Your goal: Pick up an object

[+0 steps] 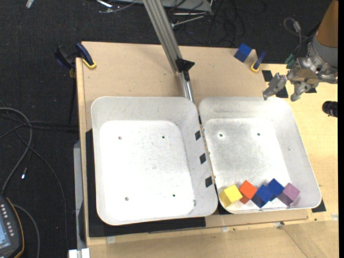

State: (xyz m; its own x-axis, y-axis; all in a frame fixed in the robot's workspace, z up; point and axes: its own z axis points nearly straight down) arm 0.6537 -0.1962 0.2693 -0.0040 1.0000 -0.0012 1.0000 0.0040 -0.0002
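Several small blocks lie in a row along the near edge of the right bin (279, 122): a yellow block (231, 194), an orange block (248, 190), a blue block (267, 192) and a purple block (289, 193). My gripper (286, 91) hangs above the bin's far right corner, well away from the blocks. Its fingers are spread and nothing sits between them.
The left bin (107, 122) lies beside the right one. A lone blue block (243, 52) rests on the bench (134, 69) behind the bins, near a clamp. A metal pole (164, 28) slants over the bench's back edge.
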